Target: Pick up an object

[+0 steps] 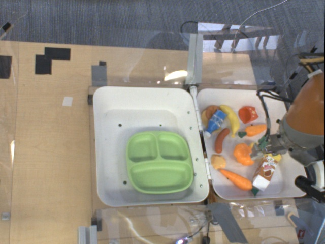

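The light wooden bench [45, 151] carries two shallow white plastic bins side by side, the left bin [111, 105] and the right bin [289, 184], their inner walls nearly touching along a grey divider. In the left bin lies a lime-green plastic plate with three compartments [159, 162], set toward the near right corner.

The grey arm with its orange band [305, 117] comes in from the right edge and leans over the right bin's far-right side. Its wrist points down and to the left, and the gripper [265, 145] hangs low among the toys — just right of a rounded orange toy fruit [244, 154] and just above a small brown sauce bottle with a white cap [264, 172]. Whether its fingers are apart or closed cannot be made out, and nothing shows between them.

The rest of the right bin's toys lie loose on its floor. A yellow banana [231, 118] curves across the upper middle, touching a blue-and-white packet [216, 121]. A red toy pepper [248, 114] sits near the far wall, with a small orange carrot [254, 131] just below it. A reddish-brown sausage [220, 140] lies tilted left of centre; a longer orange carrot [236, 179] lies near the front wall — and a small yellow piece [218, 161] sits beside its upper end.
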Robot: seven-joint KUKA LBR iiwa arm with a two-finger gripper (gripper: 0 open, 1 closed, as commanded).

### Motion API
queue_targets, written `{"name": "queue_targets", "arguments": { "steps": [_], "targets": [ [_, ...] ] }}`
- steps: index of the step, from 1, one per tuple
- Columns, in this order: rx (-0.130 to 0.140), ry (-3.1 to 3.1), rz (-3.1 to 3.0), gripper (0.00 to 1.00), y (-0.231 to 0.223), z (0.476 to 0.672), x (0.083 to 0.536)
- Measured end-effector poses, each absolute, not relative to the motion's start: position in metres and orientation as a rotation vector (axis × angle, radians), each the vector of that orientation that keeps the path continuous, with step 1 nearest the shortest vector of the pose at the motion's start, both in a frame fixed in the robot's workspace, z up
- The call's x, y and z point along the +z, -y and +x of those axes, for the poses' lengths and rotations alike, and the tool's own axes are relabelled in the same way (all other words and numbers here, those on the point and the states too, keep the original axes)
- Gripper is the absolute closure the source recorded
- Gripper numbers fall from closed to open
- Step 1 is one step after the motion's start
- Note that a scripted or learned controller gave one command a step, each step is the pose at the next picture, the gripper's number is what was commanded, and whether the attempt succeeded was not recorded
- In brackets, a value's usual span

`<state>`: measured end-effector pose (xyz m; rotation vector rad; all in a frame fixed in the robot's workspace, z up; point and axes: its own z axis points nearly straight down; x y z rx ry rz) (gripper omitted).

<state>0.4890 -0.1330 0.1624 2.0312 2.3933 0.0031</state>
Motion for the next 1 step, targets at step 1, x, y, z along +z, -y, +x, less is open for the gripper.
{"name": "queue_targets", "arguments": {
  "steps": [1],
  "targets": [
    [0.015,-1.92,2.476,1.0,0.1155,0.4907,0.0906]
  ]
}}
